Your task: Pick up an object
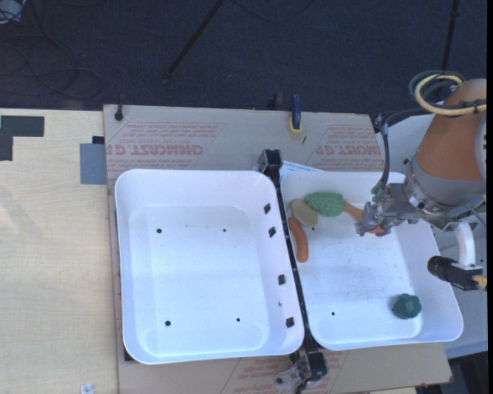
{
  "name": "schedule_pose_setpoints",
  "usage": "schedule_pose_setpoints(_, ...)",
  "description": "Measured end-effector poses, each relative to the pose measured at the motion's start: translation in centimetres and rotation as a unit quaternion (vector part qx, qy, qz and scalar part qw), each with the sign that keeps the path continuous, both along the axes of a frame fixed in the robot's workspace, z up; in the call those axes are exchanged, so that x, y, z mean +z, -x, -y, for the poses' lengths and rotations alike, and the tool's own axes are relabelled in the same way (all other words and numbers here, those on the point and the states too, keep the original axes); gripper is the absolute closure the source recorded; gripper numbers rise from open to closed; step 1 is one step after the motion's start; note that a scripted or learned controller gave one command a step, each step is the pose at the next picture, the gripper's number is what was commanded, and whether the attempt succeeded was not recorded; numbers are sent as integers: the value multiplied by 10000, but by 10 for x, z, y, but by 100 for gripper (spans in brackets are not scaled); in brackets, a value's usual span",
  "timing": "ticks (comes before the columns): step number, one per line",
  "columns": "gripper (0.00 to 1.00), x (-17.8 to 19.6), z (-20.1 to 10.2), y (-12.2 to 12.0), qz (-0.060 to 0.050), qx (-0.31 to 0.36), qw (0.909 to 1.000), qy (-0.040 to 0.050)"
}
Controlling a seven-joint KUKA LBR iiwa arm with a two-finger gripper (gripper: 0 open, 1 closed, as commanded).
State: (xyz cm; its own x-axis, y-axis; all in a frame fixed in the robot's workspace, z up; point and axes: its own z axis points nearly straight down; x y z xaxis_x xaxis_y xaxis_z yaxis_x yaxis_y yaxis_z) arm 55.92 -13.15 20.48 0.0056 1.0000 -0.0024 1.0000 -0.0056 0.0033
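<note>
My gripper (373,222) hangs low over the back right part of the right bin (444,335). A light green leafy piece (324,203) with an orange stem (353,211) lies just left of it, and the stem's end reaches the gripper. A small red-orange bit (382,231) shows at the gripper's tip; whether it is held is unclear. An orange sausage-shaped object (299,240) and a tan rounded object (304,213) lie along the bin's left wall. A dark green lump (407,306) rests in the front right corner.
The left bin (131,220) stands beside the right one, parted from it by a black divider with clips (281,245). A blue clamp (295,115) sits on the cardboard's back edge. The arm's orange band (452,146) and a black part (452,271) overhang the right bin's right rim.
</note>
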Motion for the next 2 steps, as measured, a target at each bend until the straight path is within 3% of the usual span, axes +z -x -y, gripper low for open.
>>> schedule_pose_setpoints(1,100,48,-74,-21,-4,64,10000,-20)
schedule_pose_setpoints(2,100,107,-148,46,-28,65,10000,-27)
